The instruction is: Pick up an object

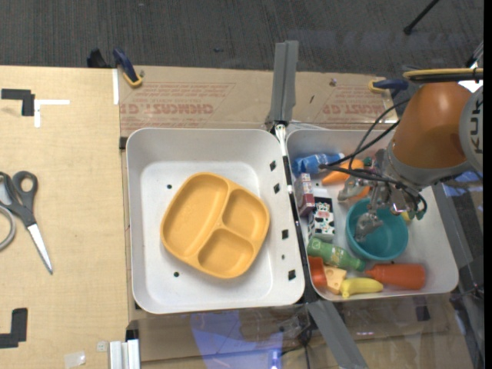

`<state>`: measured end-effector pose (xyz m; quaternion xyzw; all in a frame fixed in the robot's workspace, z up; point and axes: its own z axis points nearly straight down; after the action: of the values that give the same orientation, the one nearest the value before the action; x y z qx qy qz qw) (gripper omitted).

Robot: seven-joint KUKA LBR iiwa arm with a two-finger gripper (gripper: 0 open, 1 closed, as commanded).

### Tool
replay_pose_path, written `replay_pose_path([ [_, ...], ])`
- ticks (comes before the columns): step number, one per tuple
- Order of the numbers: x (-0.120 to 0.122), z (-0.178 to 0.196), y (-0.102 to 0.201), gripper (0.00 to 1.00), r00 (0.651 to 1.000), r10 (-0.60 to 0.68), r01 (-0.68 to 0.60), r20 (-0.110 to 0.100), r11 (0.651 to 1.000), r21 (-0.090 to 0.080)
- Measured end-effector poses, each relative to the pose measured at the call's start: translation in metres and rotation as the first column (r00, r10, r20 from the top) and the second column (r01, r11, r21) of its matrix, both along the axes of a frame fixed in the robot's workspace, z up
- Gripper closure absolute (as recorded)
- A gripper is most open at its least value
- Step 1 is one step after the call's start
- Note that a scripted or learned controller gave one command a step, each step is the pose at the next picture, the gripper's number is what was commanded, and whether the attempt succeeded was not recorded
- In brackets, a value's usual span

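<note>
My gripper [374, 218] hangs over the right bin [440, 241], just above the teal bowl [380, 241] and low inside its rim. Around the bowl lie an orange carrot [397, 275], a yellow banana-shaped toy [361, 287], a green piece [335, 254], a cheese wedge [335, 278] and a white printed box [323, 220]. A blue item [314, 164] and an orange one [337, 178] rest at the far end of that bin. I see nothing held in the gripper.
The left bin [146, 206] holds a yellow divided plate [215, 225]. Scissors [28, 215] lie on the cardboard at far left. A grey bar [284, 83] rises between the bins at the back, and cables trail by the wrist.
</note>
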<state>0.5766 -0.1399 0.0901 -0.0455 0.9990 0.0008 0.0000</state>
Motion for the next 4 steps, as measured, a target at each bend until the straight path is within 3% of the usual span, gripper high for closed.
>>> replay_pose_path([
  [1, 0.040, 0.001, 0.042, 0.00, 0.984, -0.179, 0.179, 0.000, 0.984, -0.007],
  [2, 0.041, 0.010, 0.033, 1.00, 0.983, -0.182, 0.182, 0.003, 0.983, -0.019],
  [3, 0.034, 0.178, 0.033, 1.00, 0.985, -0.175, 0.175, -0.002, 0.985, -0.002],
  [4, -0.035, 0.011, -0.011, 1.00, 1.000, 0.007, -0.007, 0.007, 1.000, -0.006],
])
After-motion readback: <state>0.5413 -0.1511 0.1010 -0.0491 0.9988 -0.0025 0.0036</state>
